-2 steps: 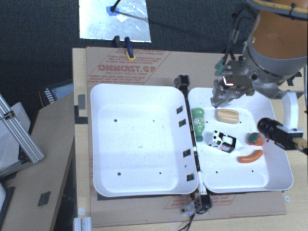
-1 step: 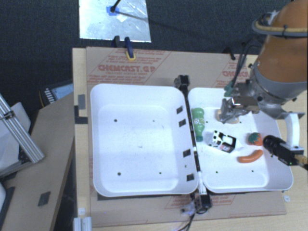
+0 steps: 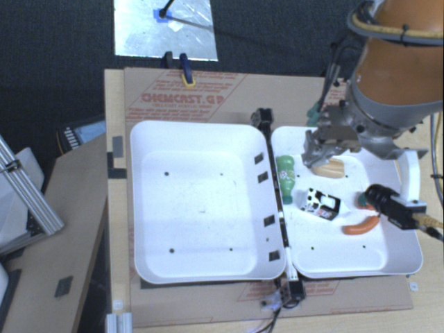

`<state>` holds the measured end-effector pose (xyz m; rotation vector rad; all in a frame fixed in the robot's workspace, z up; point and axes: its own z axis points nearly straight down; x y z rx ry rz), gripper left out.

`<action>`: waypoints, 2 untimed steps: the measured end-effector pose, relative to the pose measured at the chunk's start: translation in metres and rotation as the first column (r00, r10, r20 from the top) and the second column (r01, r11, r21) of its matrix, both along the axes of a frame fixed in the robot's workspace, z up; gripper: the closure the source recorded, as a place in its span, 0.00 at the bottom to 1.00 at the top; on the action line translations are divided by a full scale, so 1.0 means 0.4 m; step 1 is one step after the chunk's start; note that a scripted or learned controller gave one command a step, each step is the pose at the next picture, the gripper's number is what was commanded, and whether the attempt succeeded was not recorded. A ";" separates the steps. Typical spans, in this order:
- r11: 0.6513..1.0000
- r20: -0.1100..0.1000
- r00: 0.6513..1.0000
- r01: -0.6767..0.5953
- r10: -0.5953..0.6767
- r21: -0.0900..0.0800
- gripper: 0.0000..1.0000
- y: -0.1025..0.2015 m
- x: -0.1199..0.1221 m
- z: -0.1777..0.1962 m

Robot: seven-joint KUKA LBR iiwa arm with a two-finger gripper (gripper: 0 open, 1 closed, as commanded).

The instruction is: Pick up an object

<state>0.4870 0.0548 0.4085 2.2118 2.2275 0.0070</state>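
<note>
- While the end effector (image 3: pixel 320 151) hangs low over the far part of the right bin (image 3: pixel 347 262), nothing can be seen in its grip, so the pick looks not yet done.
- Whether it is released or clenched cannot be told from this slanted view; the wrist hides that.
- Closest to it is a tan block (image 3: pixel 334 168), lying just beneath and beside it near the bin's far edge; I judge this the likeliest target.
- Other candidates lie in the same bin: a green bottle-shaped toy (image 3: pixel 285 174) against the left wall, a black-and-white patterned piece (image 3: pixel 321 205) near the middle, and an orange-red sausage-shaped piece (image 3: pixel 361 225) toward the right wall.
- What is left, as I read it: settle on one object, close on it, and lift it free of the bin floor.
- Both the right bin and the left bin (image 3: pixel 201 207) sit side by side, touching along a hinged seam, on a cardboard sheet (image 3: pixel 187 96) with red print that covers the tabletop (image 3: pixel 113 109).
- Beyond the tabletop's far edge is dark carpet (image 3: pixel 55 47) with a shiny metal sheet (image 3: pixel 165 19) on it; a blue clamp (image 3: pixel 186 68) sits at that edge.
- An aluminium profile (image 3: pixel 28 193) leans at the left.
</note>
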 end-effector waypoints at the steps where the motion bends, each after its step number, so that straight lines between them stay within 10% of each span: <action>1: 1.000 0.002 1.000 0.001 -0.001 0.000 1.00 0.021 0.000 0.099; 2: 1.000 -0.002 1.000 0.001 -0.001 0.000 1.00 0.067 -0.001 0.085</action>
